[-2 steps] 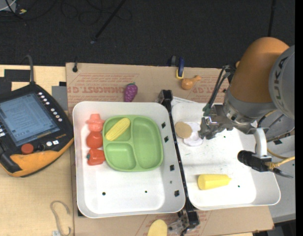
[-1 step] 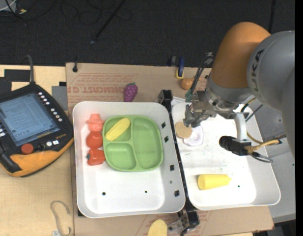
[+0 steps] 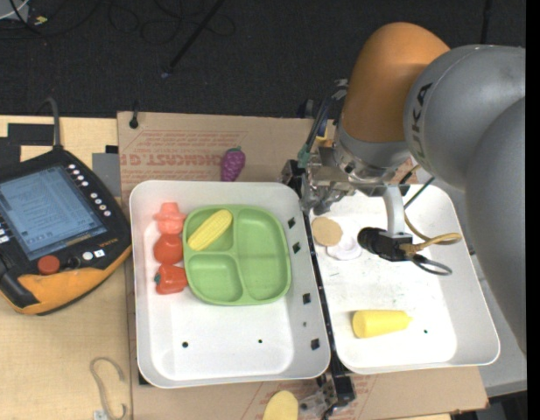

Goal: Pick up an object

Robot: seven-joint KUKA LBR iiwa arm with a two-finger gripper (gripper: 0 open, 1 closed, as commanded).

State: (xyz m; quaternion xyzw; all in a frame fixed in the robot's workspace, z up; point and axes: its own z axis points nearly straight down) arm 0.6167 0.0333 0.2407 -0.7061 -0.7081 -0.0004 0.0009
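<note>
My gripper (image 3: 322, 199) hangs over the back left corner of the right bin (image 3: 462, 344), under the orange wrist band. Just below it lie a tan round disc (image 3: 326, 231) and a small white piece (image 3: 344, 251). A yellow wedge (image 3: 381, 323) rests near the front of that bin. In the left bin (image 3: 217, 348) sits a green divided plate (image 3: 252, 274) with a yellow corn cob (image 3: 208, 228) in its back left compartment. Beside the plate's left edge stand a pink piece (image 3: 168, 217) and two red pieces (image 3: 168, 265).
A purple toy (image 3: 233, 163) lies on the cardboard behind the left bin. A yellow object (image 3: 281, 404) sits in front of the bins. A teach pendant (image 3: 51, 226) rests on the bench at the left. The grey arm covers the right bin's back right part.
</note>
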